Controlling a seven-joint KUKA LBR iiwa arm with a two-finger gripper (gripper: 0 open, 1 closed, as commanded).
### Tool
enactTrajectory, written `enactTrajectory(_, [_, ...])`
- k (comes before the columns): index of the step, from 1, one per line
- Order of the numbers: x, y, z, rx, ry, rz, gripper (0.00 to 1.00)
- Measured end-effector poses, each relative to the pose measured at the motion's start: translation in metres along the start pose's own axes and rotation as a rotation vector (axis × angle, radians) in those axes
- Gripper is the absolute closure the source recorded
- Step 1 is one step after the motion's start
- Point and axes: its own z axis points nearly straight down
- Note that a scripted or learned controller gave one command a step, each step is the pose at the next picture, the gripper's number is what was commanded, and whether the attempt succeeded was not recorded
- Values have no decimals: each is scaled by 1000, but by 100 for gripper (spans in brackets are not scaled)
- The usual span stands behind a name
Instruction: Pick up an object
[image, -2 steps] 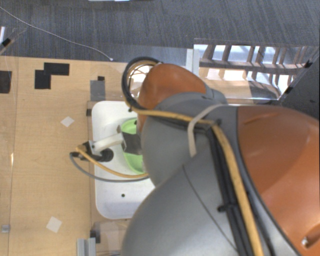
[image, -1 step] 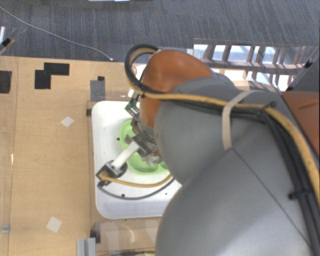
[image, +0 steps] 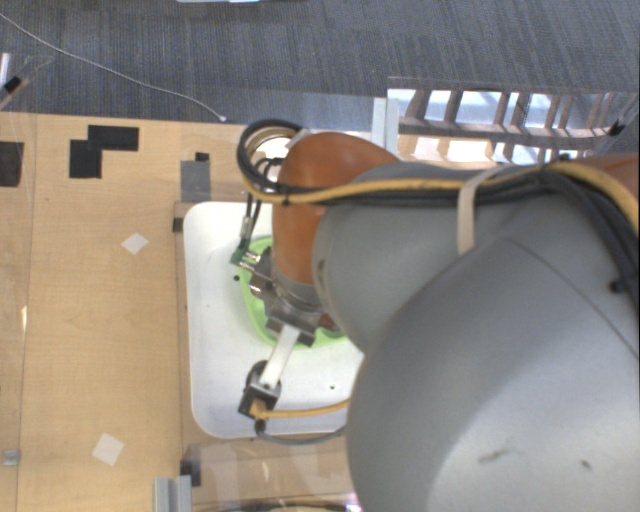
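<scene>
A lime-green object (image: 257, 312) lies in the white bin (image: 215, 330) at frame centre, mostly hidden under the arm's wrist. The tool (image: 285, 300) sits directly over it, and I cannot tell how wide it is. The bin rests on a pale wooden surface (image: 90, 300) with black markings (image: 100, 150) at upper left and dark carpet (image: 300, 50) along the top.

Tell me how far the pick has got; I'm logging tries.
Done: the arm is over the bin, with the gripper low at a green thing. In hand: perhaps the grasp, but the wrist hides it, so no hold shows. Left: lifting the green thing, which lies in the bin.
</scene>
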Motion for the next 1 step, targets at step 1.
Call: enactTrajectory(1, [0, 0, 19, 1, 0, 271, 100])
